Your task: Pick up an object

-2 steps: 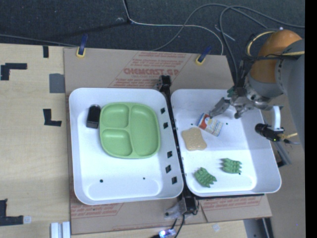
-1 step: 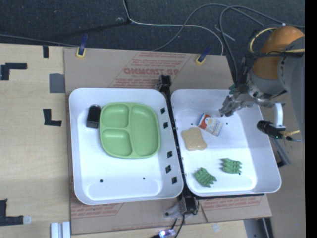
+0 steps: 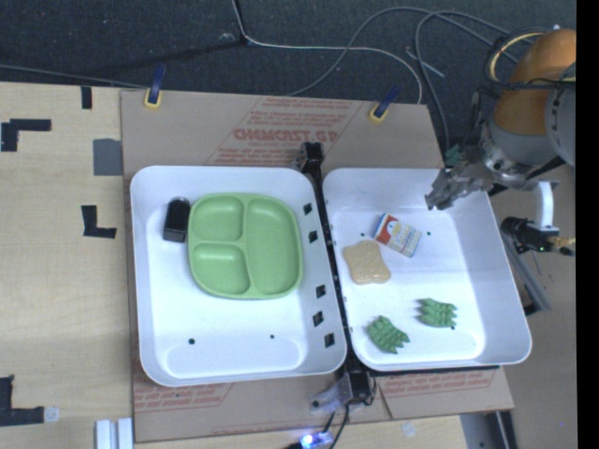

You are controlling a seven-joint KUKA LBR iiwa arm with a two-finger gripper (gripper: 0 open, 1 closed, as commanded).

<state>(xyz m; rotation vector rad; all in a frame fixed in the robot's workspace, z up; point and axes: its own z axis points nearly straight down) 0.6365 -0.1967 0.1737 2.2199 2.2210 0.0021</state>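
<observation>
The right bin holds a small white carton with red and blue print, a tan bread-like piece and two green leafy toys. My gripper hangs over the bin's far right corner, above and to the right of the carton, with nothing seen in it. Its fingertips are dark and small against the bin wall.
The left bin holds a green divided plate and a small black block beside it. A black clamp strip runs between the bins. Cables trail across the dark floor at the back.
</observation>
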